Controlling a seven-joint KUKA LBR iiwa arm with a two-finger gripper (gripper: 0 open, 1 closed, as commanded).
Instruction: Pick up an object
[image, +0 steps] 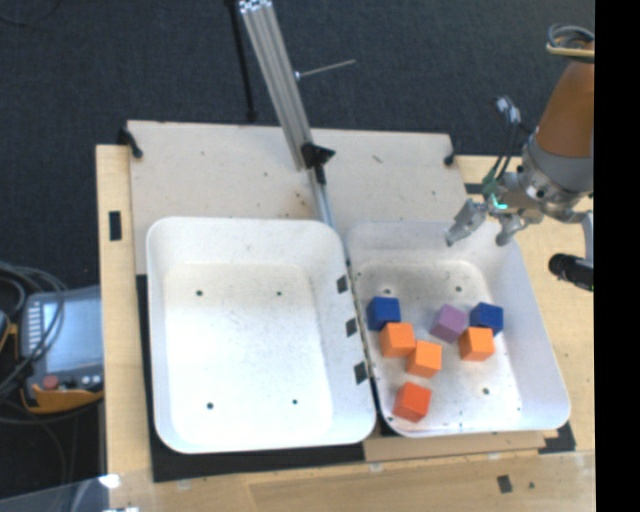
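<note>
Item 1, gripper (485, 228): I see it hanging over the far edge of the right bin (545, 380), toward that bin's far right corner. Its two fingers (460, 226) stand spread apart, with bare bin floor visible between them. Nothing is held.

Item 2, right bin contents, seven cubes, all resting on the floor in the middle to near part:
- blue cube (383, 311), nearest the bin's left edge, touching or just beside the orange cube (399, 338) nearer to me.
- second orange cube (427, 357), just beside the first, on its near-right side.
- red-orange cube (413, 400), closest to the near edge, standing slightly apart from the rest.
- purple cube (450, 322), at the centre of the group.
- second blue cube (487, 317), just right of the purple one.
- third orange cube (476, 343), just beside both the purple and that blue one.

Item 3, left bin (160, 300): white, speckled floor.

Item 4, progress: by my reading, the pick is not yet begun. No cube is lifted or touched, and the gripper sits well apart from the cluster. Remaining: choose a cube, travel toward the near side of the bin, descend, close, lift. The red-orange cube looks the easiest candidate, having clear room around it; the others crowd together and may block a finger.
</note>
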